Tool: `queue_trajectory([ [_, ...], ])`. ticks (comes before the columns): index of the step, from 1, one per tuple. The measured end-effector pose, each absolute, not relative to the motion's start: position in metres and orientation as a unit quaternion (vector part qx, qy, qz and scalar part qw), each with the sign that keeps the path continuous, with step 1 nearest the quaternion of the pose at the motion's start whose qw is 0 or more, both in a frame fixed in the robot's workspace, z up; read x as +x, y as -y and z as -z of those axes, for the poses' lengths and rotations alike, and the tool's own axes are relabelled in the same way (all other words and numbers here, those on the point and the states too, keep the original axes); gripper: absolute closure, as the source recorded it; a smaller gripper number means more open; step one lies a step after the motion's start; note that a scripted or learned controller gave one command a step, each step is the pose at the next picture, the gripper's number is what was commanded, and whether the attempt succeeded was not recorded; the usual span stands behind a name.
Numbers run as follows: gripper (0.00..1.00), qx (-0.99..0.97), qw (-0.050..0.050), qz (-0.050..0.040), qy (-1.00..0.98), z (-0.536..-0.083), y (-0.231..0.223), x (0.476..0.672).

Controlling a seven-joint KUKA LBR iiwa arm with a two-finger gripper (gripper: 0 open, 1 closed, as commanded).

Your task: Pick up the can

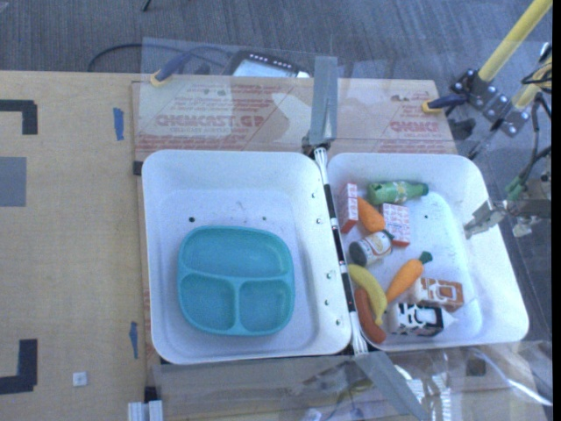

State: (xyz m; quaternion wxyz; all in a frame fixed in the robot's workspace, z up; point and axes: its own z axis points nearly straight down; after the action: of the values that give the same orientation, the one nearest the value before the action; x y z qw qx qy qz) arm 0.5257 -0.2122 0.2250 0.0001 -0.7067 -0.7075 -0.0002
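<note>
The tool [487, 217] is seen at the right rim of the right bin [504, 274], as a pale metallic piece reaching in from the right; whether it is wide or narrow cannot be told, and nothing is seen held in it. The can [372, 247] is found lying on its side near the left wall of that bin, well apart from the tool. It is flanked by a carrot [372, 216] just above it and a banana [370, 289] just below it. A green bottle [396, 190] is laid along the far side of the bin, and a red-and-white carton [398, 222] is set beside the upper carrot. A second carrot [406, 276] (green-topped, tilted) is placed right of the banana, with a black-and-white box [416, 318] near the bin's front edge. In the left bin [166, 182] a teal tray [235, 280] with three compartments is held. Both bins are carried on the tabletop [70, 235].
</note>
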Motion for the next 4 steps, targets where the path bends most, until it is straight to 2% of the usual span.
queue_trajectory([
  [1,0.00,-0.631,-0.001,0.0009,0.776,-0.090,0.142,0.518],
  [2,0.00,-0.678,-0.002,0.0027,0.735,-0.087,0.188,0.515],
  [3,0.00,-0.682,0.007,0.0085,0.732,-0.089,0.208,0.547],
  [4,0.00,-0.718,0.005,0.0084,0.696,-0.089,0.206,0.597],
])
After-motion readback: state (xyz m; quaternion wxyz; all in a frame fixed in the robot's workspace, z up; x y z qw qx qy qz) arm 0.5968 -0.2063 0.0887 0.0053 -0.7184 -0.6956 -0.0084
